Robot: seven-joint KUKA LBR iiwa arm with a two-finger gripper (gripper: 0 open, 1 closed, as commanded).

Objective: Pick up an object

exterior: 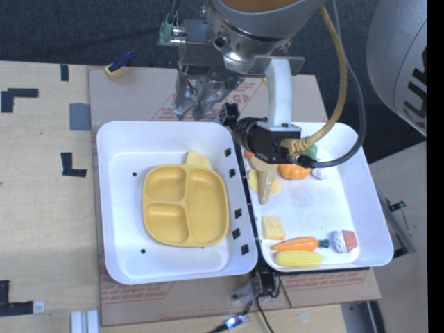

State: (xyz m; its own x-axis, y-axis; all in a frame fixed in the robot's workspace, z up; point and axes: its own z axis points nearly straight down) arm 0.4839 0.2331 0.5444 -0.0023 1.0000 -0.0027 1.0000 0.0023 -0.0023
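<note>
Here, the end effector (199, 106) is seen at the top of the view, hanging over the far rim of the left bin (111, 186), its metal fingers pointing down. Nothing is seen gripped between them; how far apart they stand cannot be told from this angle. Above it the grey arm (263, 12) with its orange band fills the top centre, and a yellowish hose (343, 82) is looped down to a black fitting (267, 137) at the divide between the bins.

In the left bin a yellow divided plate (186, 205) is laid flat near the middle, with a pale yellow piece (198, 159) partly tucked behind its far edge.

In the right bin (368, 207), an orange pumpkin-like toy (295, 171) is found near the far end just beside the black fitting, a cone-shaped piece (265, 186) just below it, and a pale cheese-like square (273, 227) further toward the near side. Along the near rim a carrot (297, 243), a corn cob (299, 259) and a small red-and-white toy (343, 241) are lined up close together.

Both bins are set on cardboard (139, 89) on the wooden surface (41, 186).
</note>
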